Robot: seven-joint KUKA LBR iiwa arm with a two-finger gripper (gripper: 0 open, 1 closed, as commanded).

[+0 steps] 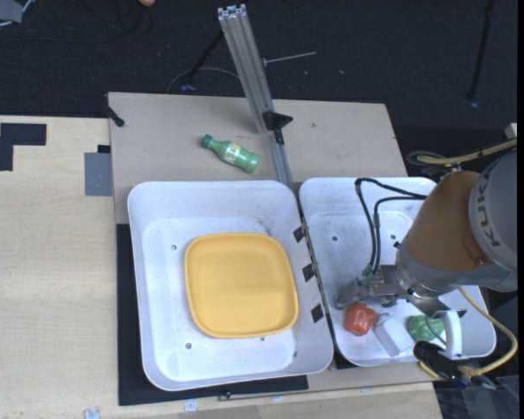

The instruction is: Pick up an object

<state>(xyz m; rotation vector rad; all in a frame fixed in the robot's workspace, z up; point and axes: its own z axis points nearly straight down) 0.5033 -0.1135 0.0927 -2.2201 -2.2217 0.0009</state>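
Observation:
In the right bin (341, 208), a small red object (360, 319) lies near the front left. A white block (389, 335) and a green object (426, 327) lie just right of it. My gripper (363, 293) hangs low over the bin, directly behind the red object and very close to it. The grey arm with its orange band (445, 230) covers much of the bin's right half. A square yellow plate (241, 284) lies flat in the middle of the left bin (157, 225).
A green bottle (231, 153) lies on its side on the bench behind the left bin. A slanted aluminium rail (253, 68) rises from behind the bins' shared wall. Black cables (375, 208) loop over the right bin's back.

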